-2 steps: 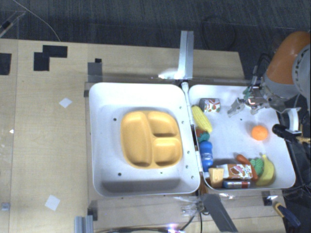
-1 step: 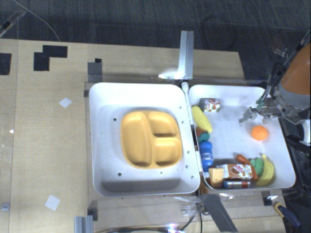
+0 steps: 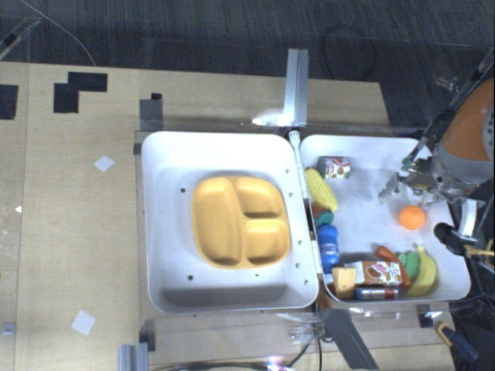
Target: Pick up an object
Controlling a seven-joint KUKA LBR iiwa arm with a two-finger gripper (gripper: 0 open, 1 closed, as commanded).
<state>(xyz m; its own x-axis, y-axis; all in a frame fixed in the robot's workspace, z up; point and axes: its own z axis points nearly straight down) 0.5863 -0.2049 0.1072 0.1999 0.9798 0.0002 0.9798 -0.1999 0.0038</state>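
While the arm point(image 3: 472, 134) reaches in from the right, grey with a smooth orange band above the wrist, its gripper point(image 3: 410, 185) hangs over the right bin point(image 3: 363, 149), just above the orange ball point(image 3: 412, 218). Whether the fingers are apart or together cannot be told: the dark metal parts at the wrist blur into one another.

Right bin: shallow, white, smooth plastic with rounded corners. Contents noted:
- Orange ball, round and matte, lying apart from the other items on the bin floor.
- Small can point(image 3: 334, 168), cylindrical, printed label, lying on its side near the back wall.
- Corn cob point(image 3: 321, 189), yellow, long and ridged, along the left wall.
- Blue bottle point(image 3: 328, 243), glossy, beside the left wall below the corn.
- Printed carton point(image 3: 384, 272), rectangular, in the front corner cluster, with a yellow block point(image 3: 344, 280) to its left.
- Banana point(image 3: 426, 273), curved, yellow, at the front right, touching a green item point(image 3: 409, 261).

Left bin point(image 3: 166, 230): same white plastic, holding a yellow tray point(image 3: 238, 220), rounded, moulded into three compartments.

Bench point(image 3: 69, 230): pale wood-grain sheet.
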